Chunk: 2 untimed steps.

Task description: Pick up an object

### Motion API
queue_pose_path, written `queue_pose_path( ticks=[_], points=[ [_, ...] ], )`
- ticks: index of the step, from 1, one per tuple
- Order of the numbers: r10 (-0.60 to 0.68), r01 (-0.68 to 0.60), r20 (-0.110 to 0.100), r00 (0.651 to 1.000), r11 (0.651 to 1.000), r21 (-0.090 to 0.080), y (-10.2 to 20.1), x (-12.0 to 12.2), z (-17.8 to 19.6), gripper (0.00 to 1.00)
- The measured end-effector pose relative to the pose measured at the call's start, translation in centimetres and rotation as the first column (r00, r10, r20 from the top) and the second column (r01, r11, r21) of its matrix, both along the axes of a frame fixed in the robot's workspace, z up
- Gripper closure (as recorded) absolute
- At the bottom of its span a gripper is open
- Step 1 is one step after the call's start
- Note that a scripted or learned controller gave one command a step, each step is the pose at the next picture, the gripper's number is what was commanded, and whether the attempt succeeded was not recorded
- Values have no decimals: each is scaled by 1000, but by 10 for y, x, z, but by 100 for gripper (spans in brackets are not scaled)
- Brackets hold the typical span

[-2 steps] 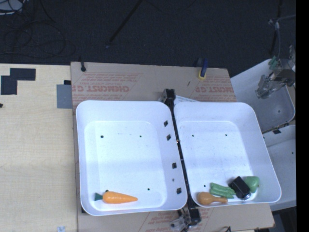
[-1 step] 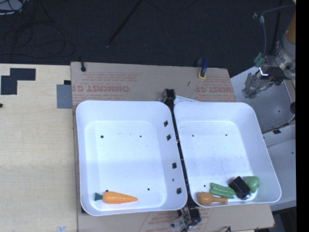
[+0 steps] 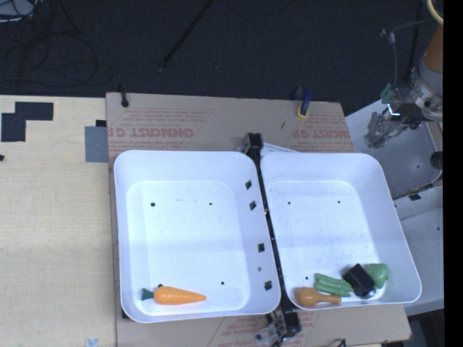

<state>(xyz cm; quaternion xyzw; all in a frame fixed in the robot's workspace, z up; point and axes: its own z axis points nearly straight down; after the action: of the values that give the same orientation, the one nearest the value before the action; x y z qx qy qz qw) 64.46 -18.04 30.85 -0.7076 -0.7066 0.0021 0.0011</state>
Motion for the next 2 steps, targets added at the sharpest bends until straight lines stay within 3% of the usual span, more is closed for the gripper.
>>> queue_pose_path(
  ticks=[1, 2],
  points=[
    [0, 0, 5, 1000, 1000, -1, -31, -6, 21, 100],
    [6, -6, 1, 1000, 1000, 4, 31, -21, 30, 100]
  ],
)
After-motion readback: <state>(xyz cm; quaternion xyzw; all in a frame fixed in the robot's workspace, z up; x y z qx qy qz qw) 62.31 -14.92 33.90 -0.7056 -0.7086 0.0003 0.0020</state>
